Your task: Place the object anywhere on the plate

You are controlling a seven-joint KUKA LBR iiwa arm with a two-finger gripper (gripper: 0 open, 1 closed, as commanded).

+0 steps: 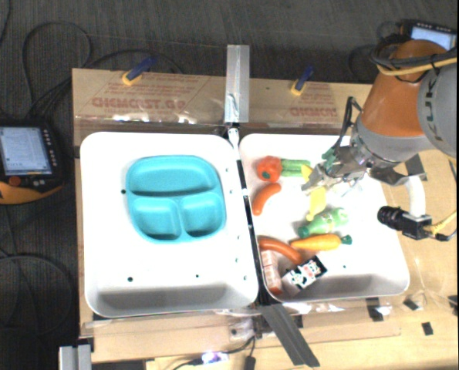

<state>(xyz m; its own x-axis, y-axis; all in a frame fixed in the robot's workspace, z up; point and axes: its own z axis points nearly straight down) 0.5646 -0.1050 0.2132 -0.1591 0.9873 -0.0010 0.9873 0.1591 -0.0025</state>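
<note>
While toy vegetables crowd the right bin, the pincer hovers.

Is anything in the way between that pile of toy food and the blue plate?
Just the two bins' raised rims, meeting between the toy food in the right bin and the blue plate in the left. The gripper hangs over the food.

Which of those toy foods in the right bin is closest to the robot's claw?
The yellow piece, just below the gripper in the camera view. The carrot, the orange pepper and the sausage all lie farther off.
</note>
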